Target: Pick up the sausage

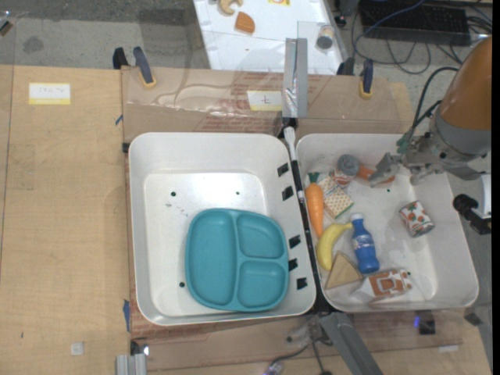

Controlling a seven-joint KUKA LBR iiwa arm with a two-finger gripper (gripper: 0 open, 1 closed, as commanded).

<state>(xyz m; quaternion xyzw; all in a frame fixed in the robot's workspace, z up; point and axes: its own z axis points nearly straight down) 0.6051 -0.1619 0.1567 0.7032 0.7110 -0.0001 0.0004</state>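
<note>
Seemingly the sausage (364, 173) is the small reddish-brown stub near the back of the right-hand shallow white plastic bin (472, 281), lying just beside a grey round lidded pot (348, 165). It is too small to be sure of. I judge it a light toy piece, smooth-skinned and rounded, so likely to roll or slip. A pinch across its short middle looks safest. The grey metal gripper (383, 171) hangs right beside it, on the side away from the pot; whether it is spread or closed cannot be made out. Farther forward lie a tapered orange plastic carrot (314, 209) and a curved yellow banana (331, 241). The bins rest on a pale wooden surface (62, 209).
</note>
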